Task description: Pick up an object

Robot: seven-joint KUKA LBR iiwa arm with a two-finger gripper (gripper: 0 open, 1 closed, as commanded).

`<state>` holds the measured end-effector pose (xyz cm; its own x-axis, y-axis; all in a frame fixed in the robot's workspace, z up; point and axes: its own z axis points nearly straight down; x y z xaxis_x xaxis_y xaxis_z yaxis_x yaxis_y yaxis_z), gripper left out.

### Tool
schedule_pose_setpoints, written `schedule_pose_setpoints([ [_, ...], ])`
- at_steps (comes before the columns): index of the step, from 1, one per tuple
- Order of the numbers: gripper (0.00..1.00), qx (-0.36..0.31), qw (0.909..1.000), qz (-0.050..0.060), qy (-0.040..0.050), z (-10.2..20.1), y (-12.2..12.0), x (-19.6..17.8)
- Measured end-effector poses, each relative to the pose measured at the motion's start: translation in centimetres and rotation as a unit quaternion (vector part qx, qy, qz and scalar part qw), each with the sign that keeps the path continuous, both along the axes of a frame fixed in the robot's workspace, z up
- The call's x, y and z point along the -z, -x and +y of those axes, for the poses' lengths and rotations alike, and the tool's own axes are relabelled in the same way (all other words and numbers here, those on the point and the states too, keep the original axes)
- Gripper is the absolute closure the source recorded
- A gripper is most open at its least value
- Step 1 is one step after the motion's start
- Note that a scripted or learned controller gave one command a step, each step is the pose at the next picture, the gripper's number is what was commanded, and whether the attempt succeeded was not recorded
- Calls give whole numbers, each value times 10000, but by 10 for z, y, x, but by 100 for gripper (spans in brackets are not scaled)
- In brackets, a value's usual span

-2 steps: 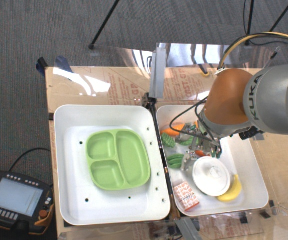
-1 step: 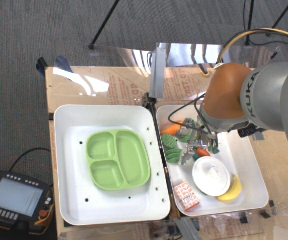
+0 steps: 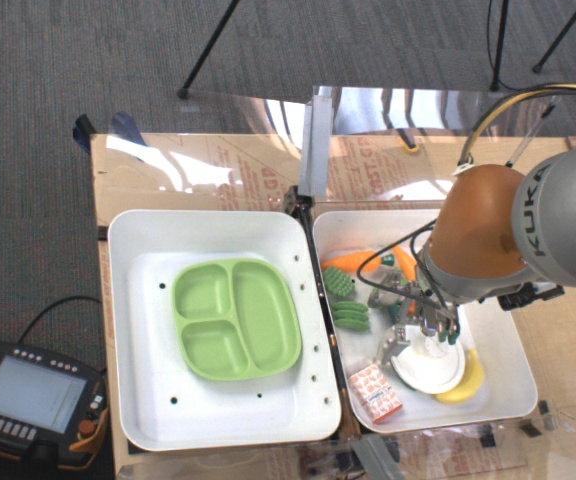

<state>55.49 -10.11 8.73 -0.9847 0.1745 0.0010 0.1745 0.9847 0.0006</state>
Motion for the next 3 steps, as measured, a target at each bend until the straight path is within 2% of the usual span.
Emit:
schedule_pose_setpoints([
  [1, 0, 155, 9999, -5, -5, 22, -21, 0],
  [2, 0, -5, 10000, -13, 3, 20, -55, -1],
  [3, 0, 124, 9999, -19, -2, 20, -64, -1],
])
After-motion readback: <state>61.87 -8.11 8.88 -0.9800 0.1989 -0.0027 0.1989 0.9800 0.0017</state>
